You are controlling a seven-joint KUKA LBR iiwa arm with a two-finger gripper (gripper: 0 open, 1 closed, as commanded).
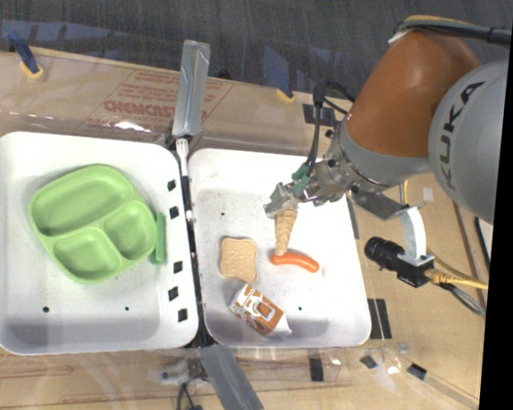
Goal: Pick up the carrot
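The carrot (295,261) is a small orange piece lying flat in the right bin (336,314), right of the middle. My gripper (283,202) hangs over the bin's upper middle, above and slightly left of the carrot and apart from it. A tan cone (283,232) lies directly under the gripper, its wide end up against the gripper tip and its narrow end pointing down towards the carrot's left end. Whether the gripper touches the cone cannot be told.
A slice of bread (238,258) lies left of the carrot. A brown and white carton (257,310) sits near the right bin's front wall. The left bin (15,312) holds a green divided plate (94,221).
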